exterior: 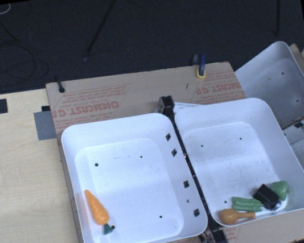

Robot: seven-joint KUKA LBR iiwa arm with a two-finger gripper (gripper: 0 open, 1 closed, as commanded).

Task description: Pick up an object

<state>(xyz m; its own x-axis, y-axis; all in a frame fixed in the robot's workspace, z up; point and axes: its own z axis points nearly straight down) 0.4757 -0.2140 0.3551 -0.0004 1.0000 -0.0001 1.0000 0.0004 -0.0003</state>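
Two bins: shallow white plastic left bin (116, 131) and right bin (226, 114), side by side.
Carrot: orange toy carrot (96, 208) lies alone, lower-left of left bin.
Cluster: green pod (246, 204), black block (266, 196), tan pear-shaped toy (235, 215) touching, right bin's near corner.
Gripper: state cannot be told.
Advice: the isolated carrot looks the easier target; fingers should straddle its narrow width.

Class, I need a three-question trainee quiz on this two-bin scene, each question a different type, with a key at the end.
1. True or false: the carrot lies in the left bin.
2. Which lies nearest the right bin's front edge? A) orange pear-shaped toy B) black block C) green toy
3. Fill in: the black block rests against the ____ toy.

Key: 1 true; 2 A; 3 green.
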